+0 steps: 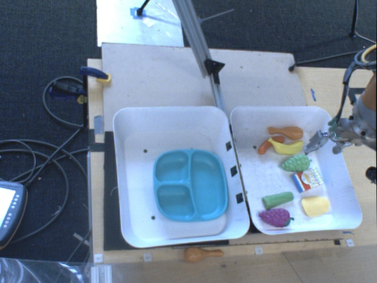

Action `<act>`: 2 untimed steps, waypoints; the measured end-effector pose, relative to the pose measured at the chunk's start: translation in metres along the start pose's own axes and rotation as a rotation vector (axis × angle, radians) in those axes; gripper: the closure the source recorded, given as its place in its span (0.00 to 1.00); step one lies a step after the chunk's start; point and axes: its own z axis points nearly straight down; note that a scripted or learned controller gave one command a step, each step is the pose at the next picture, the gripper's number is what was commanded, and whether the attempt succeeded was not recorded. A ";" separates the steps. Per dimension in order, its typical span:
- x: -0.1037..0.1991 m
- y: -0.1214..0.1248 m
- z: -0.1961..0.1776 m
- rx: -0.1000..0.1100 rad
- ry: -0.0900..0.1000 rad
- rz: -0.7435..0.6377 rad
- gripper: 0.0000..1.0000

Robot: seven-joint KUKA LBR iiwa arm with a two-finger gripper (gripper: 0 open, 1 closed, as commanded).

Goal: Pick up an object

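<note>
- The pincer is hanging at the right bin's far right side, reaching in from the right edge of the camera view; whether its tips are apart or together I cannot tell, because they are too small and blurred against the white floor.
- Nothing is showing between them, so I am judging that no toy is being carried at this point.
- The nearest candidates are lying just to the pincer's left and toward the front of the bench: the green grape bunch is sitting just below and left of the tips, and the yellow banana is lying beside it with its long axis running roughly left to right.
- An orange drumstick is resting just behind the banana, and a small orange piece is touching the banana's left end, so that cluster is looking crowded for a clean grab.
- Further forward, a small printed packet, a yellow wedge, a green cylinder and a purple grape bunch are lying more spread out.
- The left bin is holding a blue divided tray, well apart from the pincer.
- My guess is the grapes call for the shortest drop, though the bin's right wall is standing close by.
</note>
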 end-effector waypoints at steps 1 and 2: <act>0.000 0.000 0.000 0.000 0.000 0.000 0.00; 0.002 -0.008 0.059 0.004 0.001 0.005 0.00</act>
